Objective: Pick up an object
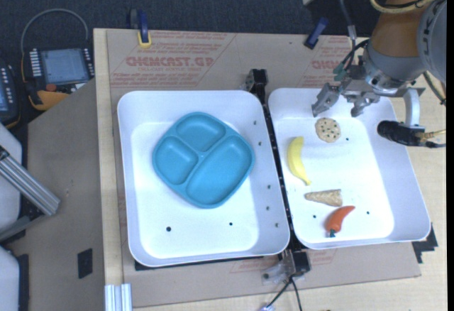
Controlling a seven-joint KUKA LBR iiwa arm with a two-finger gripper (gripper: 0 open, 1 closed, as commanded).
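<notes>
In the right bin (397, 182) lie a round cookie (327, 130) near the back, a yellow banana (298, 160) at the left, a tan wedge of bread (325, 197) and a red chili pepper (338, 219) toward the front. My gripper (341, 104) hangs above the back of this bin, just behind and above the cookie. Its fingers (323, 102) are spread apart with nothing between them.
The left bin (142, 224) holds a blue divided plate (203, 158) in its middle. A black clamp (256, 79) sits at the back between the two bins. Cardboard lines the bench around them.
</notes>
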